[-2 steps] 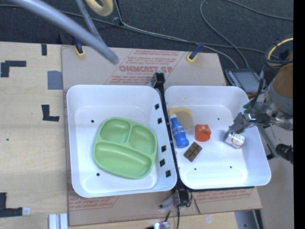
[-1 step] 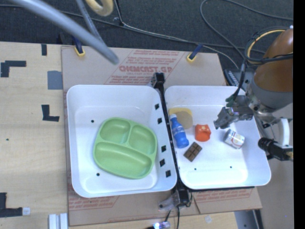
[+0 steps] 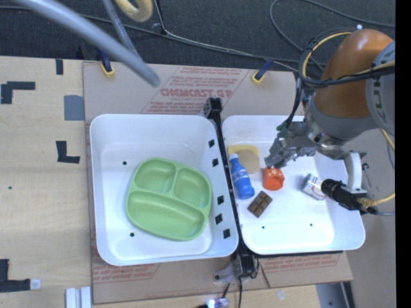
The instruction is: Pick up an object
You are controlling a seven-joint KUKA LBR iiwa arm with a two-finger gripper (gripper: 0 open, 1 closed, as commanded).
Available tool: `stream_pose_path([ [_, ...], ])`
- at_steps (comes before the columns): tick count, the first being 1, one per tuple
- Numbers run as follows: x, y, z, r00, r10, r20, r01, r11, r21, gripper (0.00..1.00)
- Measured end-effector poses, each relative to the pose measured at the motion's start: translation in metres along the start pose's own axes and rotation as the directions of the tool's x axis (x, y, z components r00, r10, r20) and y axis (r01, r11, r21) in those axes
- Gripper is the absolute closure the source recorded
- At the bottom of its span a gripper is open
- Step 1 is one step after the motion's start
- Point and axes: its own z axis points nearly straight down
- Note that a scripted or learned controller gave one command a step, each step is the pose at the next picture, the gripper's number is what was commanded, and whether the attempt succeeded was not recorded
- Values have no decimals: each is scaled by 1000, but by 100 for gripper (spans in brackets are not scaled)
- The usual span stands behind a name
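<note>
Since the gripper [image 3: 277, 162] hangs directly over the orange-red object [image 3: 273, 179], that looks like the target; whether it is open or closed, cannot tell. Left to right: left bin [image 3: 103, 172], one green divided plate [image 3: 169, 197]; right bin [image 3: 308, 236], one blue bottle [image 3: 241, 178], one brown block [image 3: 259, 204], the orange-red object, one small can [image 3: 313, 186].

Grey arm with its orange band [image 3: 357, 49] uppermost, entering from the right and bending down and leftward through the wrist [image 3: 334, 124] to the two-finger gripper [image 3: 277, 162], whose dark fingers point down and to the left, their spacing not discernible.
</note>
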Motion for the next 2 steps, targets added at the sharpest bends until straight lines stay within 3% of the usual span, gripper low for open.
stream_pose_path([
  [2, 123, 26, 19, 1000, 0, 2, 0, 1000, 1, 100],
])
